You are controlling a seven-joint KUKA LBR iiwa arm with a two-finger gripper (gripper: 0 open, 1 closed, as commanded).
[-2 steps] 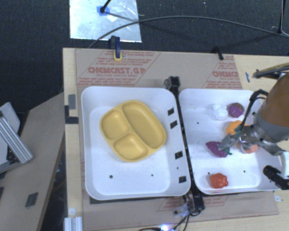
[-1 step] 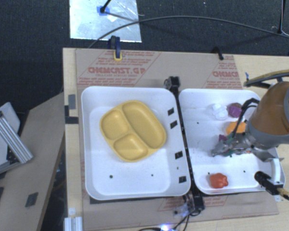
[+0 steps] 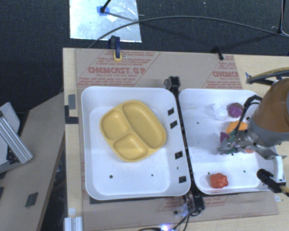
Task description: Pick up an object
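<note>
My gripper (image 3: 229,147) reaches down into the right bin (image 3: 202,143) from the right, under the grey wrist with its orange band. Its tip is low over the bin floor beside a small purple piece (image 3: 223,137). An orange object (image 3: 236,127) lies just above it, partly behind the arm. A purple object (image 3: 235,110) and a white crumpled object (image 3: 217,111) sit near the bin's far side. A red object (image 3: 218,180) lies near the bin's front edge, apart from the gripper.
The left bin (image 3: 98,177) holds a yellow three-compartment tray (image 3: 133,130). A black divider with clips (image 3: 179,138) runs between the bins. Cardboard (image 3: 154,66) lies under both bins, and a cable arcs across the dark floor behind.
</note>
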